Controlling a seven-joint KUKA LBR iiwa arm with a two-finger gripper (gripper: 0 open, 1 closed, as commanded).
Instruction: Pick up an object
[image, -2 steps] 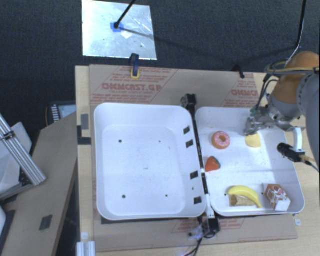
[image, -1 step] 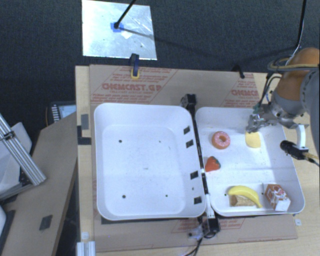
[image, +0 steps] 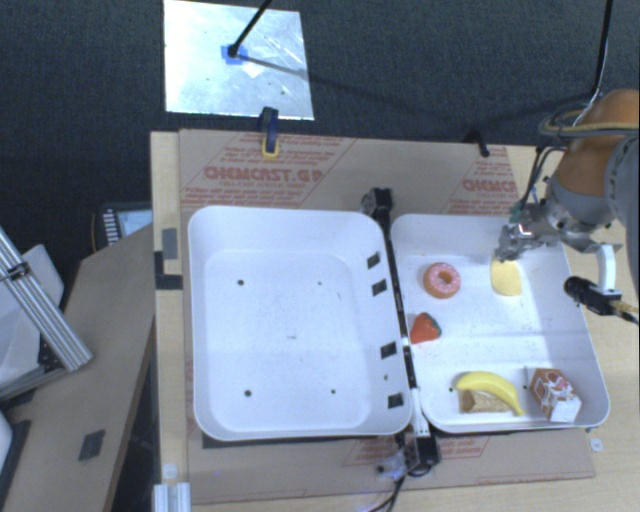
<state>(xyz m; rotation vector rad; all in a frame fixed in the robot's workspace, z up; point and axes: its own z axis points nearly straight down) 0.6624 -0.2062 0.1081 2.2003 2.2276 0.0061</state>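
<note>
- A pale yellow, rounded object (image: 507, 279), lemon-like in shape and smooth on its surface, lies on the floor of the right-hand white bin (image: 575, 325), near that bin's far right corner.
- The gripper (image: 514, 243) of the grey arm hangs directly above the yellow object's far end, its metal tip just meeting or just short of the object's top edge; whether they touch cannot be told.
- How far the gripper is open cannot be told from this slanted view, and nothing is seen caught in it.
- To the gripper's left and slightly nearer the camera sits a pink-iced doughnut (image: 441, 280), apart from the yellow object.
- Further from the gripper, toward the bin's dividing edge, rests a red strawberry-like piece (image: 425, 327).
- Well away from the gripper, along the bin's near wall, a yellow banana (image: 490, 386) lies over a tan slice (image: 481, 402), with a small red-and-white carton (image: 554, 393) just beside them to the right.
- The left-hand white bin (image: 200, 330) stands across the central divider, on the far side from the gripper.
</note>
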